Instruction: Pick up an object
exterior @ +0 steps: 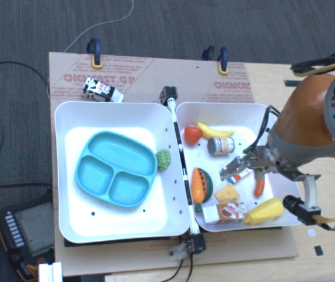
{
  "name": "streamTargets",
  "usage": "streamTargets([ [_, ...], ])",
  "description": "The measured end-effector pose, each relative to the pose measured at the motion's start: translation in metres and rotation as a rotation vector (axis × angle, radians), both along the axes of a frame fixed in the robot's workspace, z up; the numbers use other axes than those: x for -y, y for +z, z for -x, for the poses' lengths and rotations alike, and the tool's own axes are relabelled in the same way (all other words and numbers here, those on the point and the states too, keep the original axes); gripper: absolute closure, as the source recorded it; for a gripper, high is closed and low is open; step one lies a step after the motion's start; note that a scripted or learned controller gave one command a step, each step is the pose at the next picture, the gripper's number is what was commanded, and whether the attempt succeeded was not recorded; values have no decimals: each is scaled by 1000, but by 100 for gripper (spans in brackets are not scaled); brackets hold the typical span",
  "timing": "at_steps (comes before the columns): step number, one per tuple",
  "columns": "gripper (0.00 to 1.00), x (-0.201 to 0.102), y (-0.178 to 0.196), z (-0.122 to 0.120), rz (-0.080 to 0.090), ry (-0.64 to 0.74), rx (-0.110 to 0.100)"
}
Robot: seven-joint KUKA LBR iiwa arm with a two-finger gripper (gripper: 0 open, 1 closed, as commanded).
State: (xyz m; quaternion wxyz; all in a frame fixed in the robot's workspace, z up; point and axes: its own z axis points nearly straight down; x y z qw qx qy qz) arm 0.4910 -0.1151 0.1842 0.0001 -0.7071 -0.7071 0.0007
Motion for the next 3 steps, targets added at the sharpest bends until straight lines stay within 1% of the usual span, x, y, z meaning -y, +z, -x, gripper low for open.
streamTargets([
  [1,0,-16,-87,5,4,-3,6],
  [2,100,-18,-79,6,0,-1,0],
  [3,100,-64,1,2,-1,2,2],
])
